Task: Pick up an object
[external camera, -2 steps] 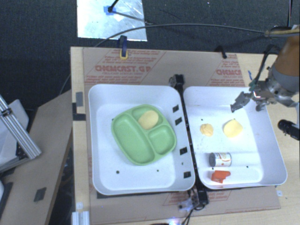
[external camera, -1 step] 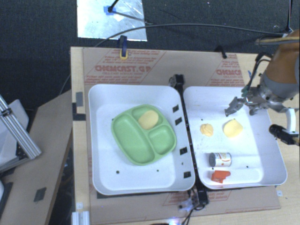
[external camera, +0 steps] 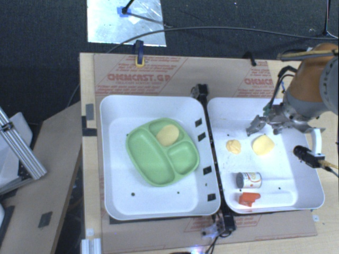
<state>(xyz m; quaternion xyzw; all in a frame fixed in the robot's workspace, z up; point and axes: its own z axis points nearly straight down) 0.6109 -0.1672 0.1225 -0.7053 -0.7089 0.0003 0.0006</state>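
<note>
My gripper (external camera: 263, 123): right bin (external camera: 310, 194), 12 o'clock of yellow lump (external camera: 262, 145); finger state, cannot tell.
Can (external camera: 249, 180): 6 o'clock.
Green tray (external camera: 153, 160): left bin (external camera: 114, 157).

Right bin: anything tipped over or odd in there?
Yes. The can lies on its side near the front of the right bin, just behind the orange piece. The two yellow items look normal.
</note>
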